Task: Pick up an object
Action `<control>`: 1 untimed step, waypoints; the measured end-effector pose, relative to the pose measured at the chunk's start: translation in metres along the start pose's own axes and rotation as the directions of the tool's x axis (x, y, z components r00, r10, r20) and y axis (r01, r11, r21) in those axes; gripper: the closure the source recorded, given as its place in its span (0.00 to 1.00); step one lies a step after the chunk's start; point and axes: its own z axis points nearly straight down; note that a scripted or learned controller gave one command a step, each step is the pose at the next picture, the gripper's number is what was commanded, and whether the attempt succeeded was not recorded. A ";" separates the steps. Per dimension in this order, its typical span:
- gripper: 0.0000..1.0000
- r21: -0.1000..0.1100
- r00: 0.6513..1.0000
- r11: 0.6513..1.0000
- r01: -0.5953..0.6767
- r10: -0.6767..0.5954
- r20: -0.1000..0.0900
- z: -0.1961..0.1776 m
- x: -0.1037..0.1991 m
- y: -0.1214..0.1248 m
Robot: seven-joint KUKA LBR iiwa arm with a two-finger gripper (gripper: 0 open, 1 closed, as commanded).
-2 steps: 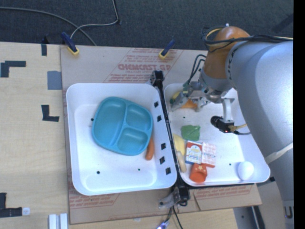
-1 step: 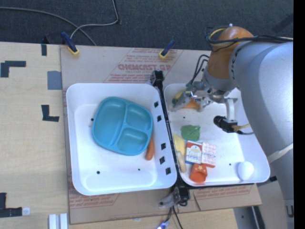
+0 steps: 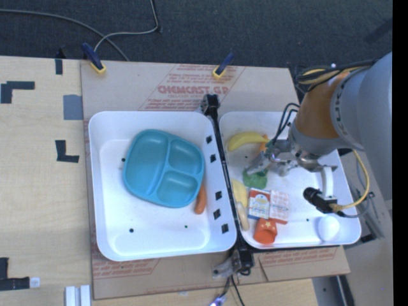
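The right bin (image 3: 299,199) holds a yellow banana (image 3: 245,139), a small green item (image 3: 256,179), a pale yellow piece (image 3: 240,197) along its left wall, two small printed cartons (image 3: 260,204) (image 3: 280,206), an orange cup (image 3: 265,233) and a white egg (image 3: 328,227). My gripper (image 3: 268,161) is low in this bin, just right of the banana and right above the green item. Whether it touches either of them is unclear. The grey arm with its orange band (image 3: 315,113) comes in from the right.
In the left bin (image 3: 105,190) lie a blue divided plate (image 3: 164,167) and an orange carrot (image 3: 201,201) by the wall between the bins. A black cable loop (image 3: 319,199) hangs over the right bin near the egg. Clamps hold the cardboard at the back.
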 end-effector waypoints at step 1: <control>0.00 -0.002 1.000 1.000 0.001 -0.002 0.000 0.000 0.006 0.038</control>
